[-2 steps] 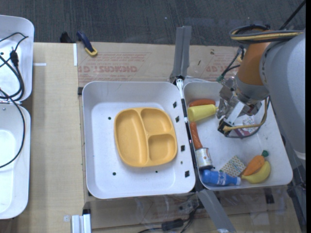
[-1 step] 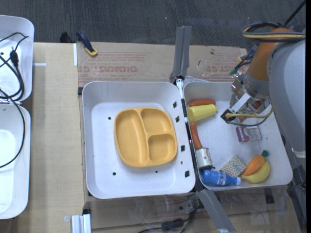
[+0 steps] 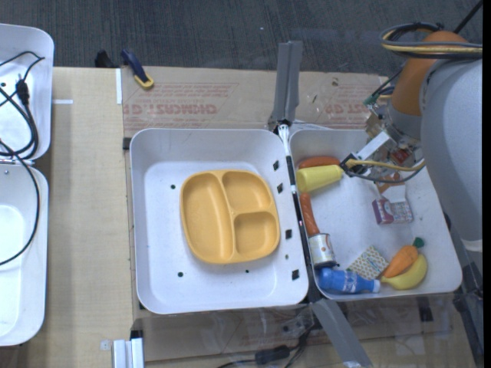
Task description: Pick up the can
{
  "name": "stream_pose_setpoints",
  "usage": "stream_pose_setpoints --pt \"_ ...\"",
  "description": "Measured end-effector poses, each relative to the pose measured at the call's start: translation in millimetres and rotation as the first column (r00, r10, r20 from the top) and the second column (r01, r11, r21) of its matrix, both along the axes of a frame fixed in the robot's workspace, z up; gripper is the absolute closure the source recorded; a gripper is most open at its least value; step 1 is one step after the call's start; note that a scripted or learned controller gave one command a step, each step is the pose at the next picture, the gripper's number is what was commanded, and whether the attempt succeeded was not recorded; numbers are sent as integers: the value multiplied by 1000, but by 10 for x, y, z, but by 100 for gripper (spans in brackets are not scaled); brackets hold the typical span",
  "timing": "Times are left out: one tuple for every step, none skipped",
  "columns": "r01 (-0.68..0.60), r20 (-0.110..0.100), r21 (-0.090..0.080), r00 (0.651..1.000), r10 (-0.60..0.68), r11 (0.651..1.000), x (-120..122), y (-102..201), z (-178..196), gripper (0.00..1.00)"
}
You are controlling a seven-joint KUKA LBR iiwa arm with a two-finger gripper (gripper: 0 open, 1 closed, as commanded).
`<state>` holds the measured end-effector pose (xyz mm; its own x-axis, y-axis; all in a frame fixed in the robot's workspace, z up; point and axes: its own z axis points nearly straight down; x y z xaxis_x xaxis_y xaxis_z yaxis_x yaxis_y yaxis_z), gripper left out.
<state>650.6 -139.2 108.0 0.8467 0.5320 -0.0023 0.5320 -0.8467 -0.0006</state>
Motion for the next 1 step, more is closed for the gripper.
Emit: stream_pose_setpoints --pt "345 0 3 938 -345 938 -15 -251 -158 0"
